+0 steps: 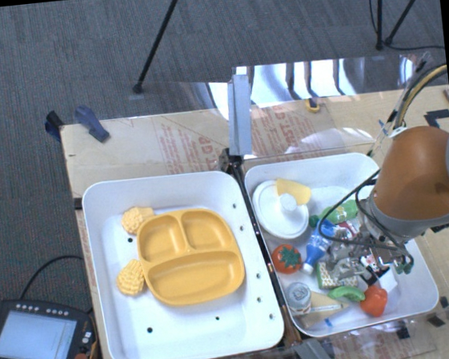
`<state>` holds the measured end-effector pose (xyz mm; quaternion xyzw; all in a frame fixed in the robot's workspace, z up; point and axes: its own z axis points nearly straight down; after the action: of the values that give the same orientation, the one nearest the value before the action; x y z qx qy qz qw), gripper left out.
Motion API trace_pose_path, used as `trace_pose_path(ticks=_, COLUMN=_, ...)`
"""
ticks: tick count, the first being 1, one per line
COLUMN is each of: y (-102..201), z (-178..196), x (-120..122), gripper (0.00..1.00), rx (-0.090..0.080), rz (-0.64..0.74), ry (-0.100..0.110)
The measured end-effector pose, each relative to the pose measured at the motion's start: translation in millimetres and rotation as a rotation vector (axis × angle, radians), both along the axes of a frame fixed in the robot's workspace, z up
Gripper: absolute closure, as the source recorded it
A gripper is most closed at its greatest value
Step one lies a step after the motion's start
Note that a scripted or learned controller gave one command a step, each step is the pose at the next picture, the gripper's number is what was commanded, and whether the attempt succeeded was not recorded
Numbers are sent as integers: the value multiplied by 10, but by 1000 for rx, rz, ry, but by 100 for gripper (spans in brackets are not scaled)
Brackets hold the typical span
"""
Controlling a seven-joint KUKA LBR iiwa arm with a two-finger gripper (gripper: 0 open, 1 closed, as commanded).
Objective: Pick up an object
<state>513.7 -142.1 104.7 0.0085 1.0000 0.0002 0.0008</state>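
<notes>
My gripper hangs low in the right bin, under the orange wrist band, over a heap of small objects. Beneath and around it lie a blue-and-white bottle, a green item, a patterned packet and an orange-red piece. A red tomato-like toy sits to its left, with a white round lid and a yellow wedge farther back. A small grey can stands near the front. The clutter hides the fingertips.
The left bin holds a yellow divided plate and two yellow waffle-textured toys beside it. A metal post rises between the bins at the back. A teach pendant lies on the floor at lower left.
</notes>
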Motion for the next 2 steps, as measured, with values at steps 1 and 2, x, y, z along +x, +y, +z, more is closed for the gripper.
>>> trace_pose_path(ticks=1, y=9, z=-9, x=-4, gripper=0, rx=1, rz=2, ry=2)
trace_pose_path(ticks=2, y=542, z=-171, x=454, gripper=0, rx=2, rz=52, ry=1)
